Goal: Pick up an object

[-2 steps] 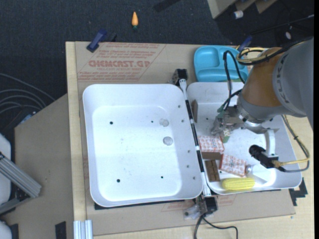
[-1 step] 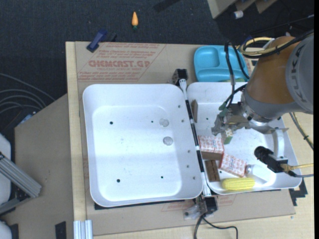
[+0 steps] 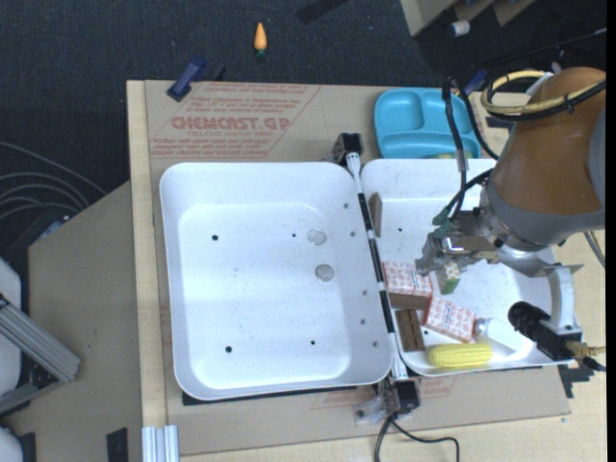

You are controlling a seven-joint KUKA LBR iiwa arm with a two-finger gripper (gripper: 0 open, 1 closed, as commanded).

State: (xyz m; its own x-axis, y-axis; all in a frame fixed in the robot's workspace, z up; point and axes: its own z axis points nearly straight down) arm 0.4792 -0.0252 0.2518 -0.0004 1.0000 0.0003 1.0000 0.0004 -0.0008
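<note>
My gripper point(image 3: 439, 259) hangs over the middle of the right bin point(image 3: 414, 183), the arm reaching in from the right. Just below it lies a small green object point(image 3: 450, 279), and whether the gripper touches it is unclear. A red-and-white patterned box point(image 3: 405, 278) sits left of the gripper. Nearer the front are a brown block point(image 3: 409, 327), a second red-and-white packet point(image 3: 450, 319) and a yellow corn cob point(image 3: 460, 356). A small brown piece point(image 3: 374, 215) stands by the bin's left wall.
The left bin point(image 3: 178, 258) lies beside the right one, its rim touching the divider. A light blue tray point(image 3: 423, 123) sits behind the right bin. A blue item point(image 3: 186, 80) lies at the board's far left corner, and a small orange piece point(image 3: 260, 37) lies on the floor beyond it.
</note>
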